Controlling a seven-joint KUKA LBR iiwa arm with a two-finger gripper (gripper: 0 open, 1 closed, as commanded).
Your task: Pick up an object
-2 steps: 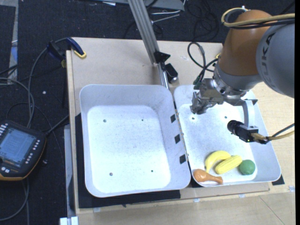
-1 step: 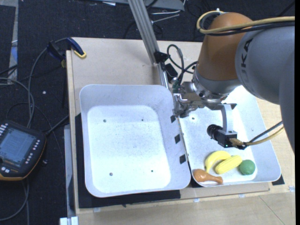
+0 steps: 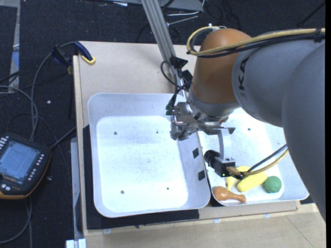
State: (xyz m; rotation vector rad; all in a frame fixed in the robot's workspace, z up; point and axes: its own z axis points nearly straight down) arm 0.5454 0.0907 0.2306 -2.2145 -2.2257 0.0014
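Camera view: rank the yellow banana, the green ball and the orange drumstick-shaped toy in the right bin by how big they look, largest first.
1. Yellow banana, though the tool partly covers it.
2. Orange drumstick-shaped toy.
3. Green ball.
All three lie together, so nearness barely skews this.

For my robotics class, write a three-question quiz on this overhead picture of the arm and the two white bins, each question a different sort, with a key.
1. True or false: the round green ball lies in the left white bin.
2. Which lies nearest the picture's bottom edge? A the green ball, B the long yellow banana-shaped toy, C the orange drumstick-shaped toy.
3. Fill in: the band above the grey arm's wrist is ____.

Key: 1 false; 2 C; 3 orange.
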